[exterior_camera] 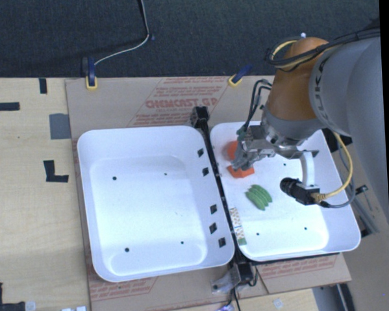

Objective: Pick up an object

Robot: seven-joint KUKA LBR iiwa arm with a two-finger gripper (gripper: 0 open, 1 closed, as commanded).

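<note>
1. Over the right bin (342, 238), we are seeing the grey arm (347, 91) reaching in from the right, its orange band (295, 88) sitting above the wrist and hanging over the bin's far half.
2. We are finding the gripper (242, 161) low over the far left part of the right bin, close to the divider it shares with the left bin (97, 157).
3. We are looking at an orange object (241, 170) lying right under the gripper, touching or nearly touching it; the metal of the gripper is covering part of it.
4. We cannot tell whether the gripper is spread apart, drawn together or clamped on the orange object, since its tips are blurring into the object from this angle.
5. We are seeing a green object (260, 197) lying on the floor of the right bin, just nearer the camera than the orange object and apart from it, with nothing touching it.
6. We are noticing a black cylindrical fitting (295, 190) on the arm's cabling hanging to the right of the green object.
7. We are seeing both bins resting on a cardboard sheet (165, 101) that is lying on the bench.
</note>
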